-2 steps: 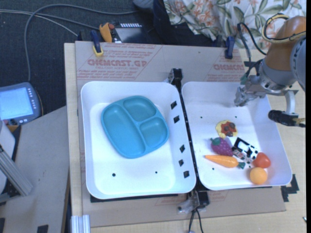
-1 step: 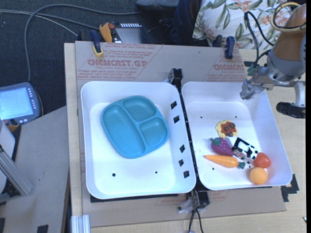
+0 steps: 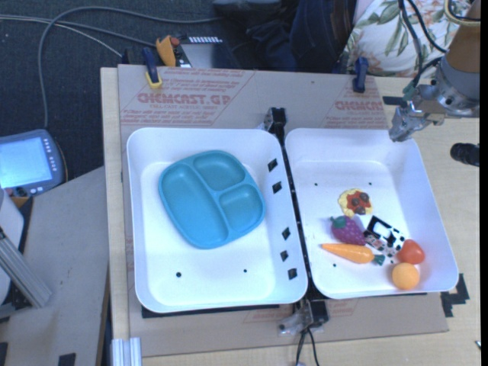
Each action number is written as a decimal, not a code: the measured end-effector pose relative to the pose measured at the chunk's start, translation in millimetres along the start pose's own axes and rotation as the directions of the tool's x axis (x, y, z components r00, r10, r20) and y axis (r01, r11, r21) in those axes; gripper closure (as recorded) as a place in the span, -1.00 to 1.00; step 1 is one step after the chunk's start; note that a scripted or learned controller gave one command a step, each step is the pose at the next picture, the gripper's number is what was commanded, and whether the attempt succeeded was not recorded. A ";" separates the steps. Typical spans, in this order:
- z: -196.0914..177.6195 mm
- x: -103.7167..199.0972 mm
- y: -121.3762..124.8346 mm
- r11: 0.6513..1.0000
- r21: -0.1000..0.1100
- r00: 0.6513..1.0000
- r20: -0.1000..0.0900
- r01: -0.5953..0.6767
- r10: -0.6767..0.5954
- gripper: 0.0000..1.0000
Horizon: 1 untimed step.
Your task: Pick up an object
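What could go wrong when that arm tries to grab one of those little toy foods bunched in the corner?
The toys sit packed together: the carrot, grape bunch and black-and-white piece touch or nearly touch, so a grab may catch two or nudge neighbours away. The orange and tomato are round and lie near the right bin's wall, so they could roll off or leave little room. The gripper hovers at the far rim, a long reach away.

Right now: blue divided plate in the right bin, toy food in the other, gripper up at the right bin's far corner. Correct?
Not quite. The camera view shows the blue divided plate in the left bin; the toy food lies in the right bin. The gripper is at the right bin's far corner, as you said.
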State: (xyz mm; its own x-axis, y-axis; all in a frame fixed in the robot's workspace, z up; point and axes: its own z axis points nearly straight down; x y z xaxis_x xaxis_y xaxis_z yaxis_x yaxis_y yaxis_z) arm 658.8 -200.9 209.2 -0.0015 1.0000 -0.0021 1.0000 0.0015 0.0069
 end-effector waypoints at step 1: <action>-11.5 59.0 -9.2 1.000 0.007 1.000 -0.006 0.005 -0.005 1.00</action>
State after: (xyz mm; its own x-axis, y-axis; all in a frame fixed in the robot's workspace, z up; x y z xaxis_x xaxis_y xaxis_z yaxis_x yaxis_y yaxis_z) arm 649.4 -141.9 220.5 -0.0061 1.0000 0.0036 1.0000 0.0061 -0.0005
